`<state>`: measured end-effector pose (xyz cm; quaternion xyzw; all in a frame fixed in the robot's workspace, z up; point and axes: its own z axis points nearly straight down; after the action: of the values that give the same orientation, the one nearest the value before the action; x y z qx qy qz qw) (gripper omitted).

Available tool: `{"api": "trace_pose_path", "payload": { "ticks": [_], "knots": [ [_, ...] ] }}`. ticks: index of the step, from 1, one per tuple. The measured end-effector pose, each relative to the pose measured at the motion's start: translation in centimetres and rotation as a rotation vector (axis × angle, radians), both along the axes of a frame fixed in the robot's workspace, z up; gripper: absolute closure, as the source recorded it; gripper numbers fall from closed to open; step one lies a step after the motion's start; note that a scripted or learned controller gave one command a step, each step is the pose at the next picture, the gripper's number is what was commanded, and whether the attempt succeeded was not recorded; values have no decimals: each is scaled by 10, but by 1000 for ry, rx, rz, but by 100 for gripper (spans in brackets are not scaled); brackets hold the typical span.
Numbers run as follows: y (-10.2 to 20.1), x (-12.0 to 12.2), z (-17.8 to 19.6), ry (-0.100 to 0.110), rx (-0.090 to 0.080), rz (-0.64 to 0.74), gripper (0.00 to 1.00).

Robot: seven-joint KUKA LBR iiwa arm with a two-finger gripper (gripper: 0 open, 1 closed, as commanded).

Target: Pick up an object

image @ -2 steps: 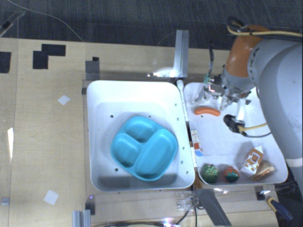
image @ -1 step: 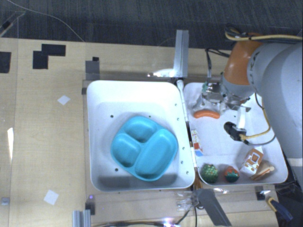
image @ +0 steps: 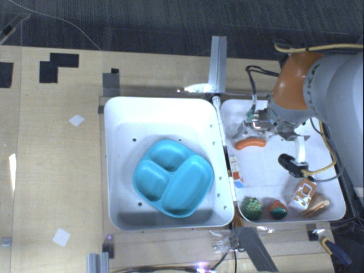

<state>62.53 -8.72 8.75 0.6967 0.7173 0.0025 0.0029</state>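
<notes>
We pick the orange hot dog [image: 250, 144] as our thing to lift. It lies in the right bin [image: 340, 208], near the wall shared with the left bin [image: 116, 152]. Our end effector [image: 257, 124] hangs just behind the hot dog. We cannot tell how wide it is. We should come straight down over the hot dog's middle and squeeze across its thin side.

The arm [image: 335, 90] runs off the frame's right edge — its wrist hides the gripper's [image: 257, 125] fingers and the right bin's [image: 239, 110] upper corner.
</notes>
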Motion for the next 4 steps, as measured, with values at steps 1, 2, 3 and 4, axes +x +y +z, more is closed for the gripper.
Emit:
{"api": "trace_pose_path", "payload": {
  "ticks": [1,2,3,4],
  "knots": [
    [-2,-28,1,-3,-2,265,0],
    [-3,-78,2,-6,-4,353,0],
    [-16,-117,3,-8,-6,396,0],
    [-16,-113,15,-18,-9,395,100]
  ]
}}
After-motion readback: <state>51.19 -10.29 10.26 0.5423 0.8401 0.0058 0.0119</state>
